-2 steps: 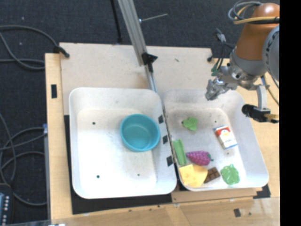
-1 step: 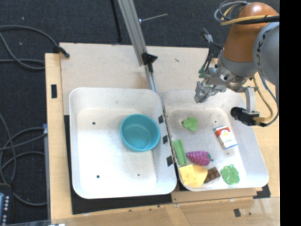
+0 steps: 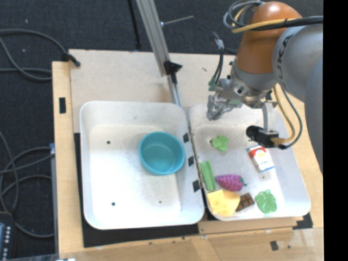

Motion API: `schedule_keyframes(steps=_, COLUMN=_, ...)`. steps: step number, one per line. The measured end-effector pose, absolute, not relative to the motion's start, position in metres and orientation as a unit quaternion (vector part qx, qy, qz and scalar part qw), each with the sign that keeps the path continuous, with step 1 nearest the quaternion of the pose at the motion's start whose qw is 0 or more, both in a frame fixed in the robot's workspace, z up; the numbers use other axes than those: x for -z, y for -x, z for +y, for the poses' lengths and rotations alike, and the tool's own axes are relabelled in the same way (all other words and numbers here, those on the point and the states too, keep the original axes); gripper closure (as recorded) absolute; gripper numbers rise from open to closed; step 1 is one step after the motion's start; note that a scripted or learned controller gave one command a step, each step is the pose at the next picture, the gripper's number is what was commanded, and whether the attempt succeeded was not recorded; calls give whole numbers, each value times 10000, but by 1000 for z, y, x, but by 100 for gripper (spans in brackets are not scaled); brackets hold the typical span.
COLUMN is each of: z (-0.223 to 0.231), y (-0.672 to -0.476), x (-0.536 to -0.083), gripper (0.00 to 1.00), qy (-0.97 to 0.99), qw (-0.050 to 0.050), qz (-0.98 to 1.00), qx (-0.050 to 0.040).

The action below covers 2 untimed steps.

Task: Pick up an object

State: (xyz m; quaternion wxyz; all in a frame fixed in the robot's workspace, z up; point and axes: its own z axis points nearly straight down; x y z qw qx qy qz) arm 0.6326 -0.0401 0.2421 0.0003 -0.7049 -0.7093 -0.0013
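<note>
- Green plastic, a small lettuce-like toy (image 3: 219, 143), is lying in the right bin (image 3: 293, 174), nearest to our gripper (image 3: 216, 109); we are taking it as the likeliest target.
- We are hovering the gripper at the toy's twelve o'clock, apart from it, above the bin's far left corner; it is carrying nothing, and we cannot tell how wide it is set.
- We are judging the toy light, stiff and a bit slick, so we are favouring a pinch across its narrow middle.
- Purple toy grapes (image 3: 229, 181) are lying at its six o'clock, a small carton (image 3: 261, 158) at four.
- A teal bowl (image 3: 161, 153) is sitting in the left bin (image 3: 109, 118).
</note>
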Motion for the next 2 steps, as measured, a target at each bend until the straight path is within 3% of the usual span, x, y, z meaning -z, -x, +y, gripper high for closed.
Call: schedule_keyframes(steps=2, z=59, y=-609, x=-237, gripper=100, qy=7050, qw=4, qz=-7092, qx=-4)
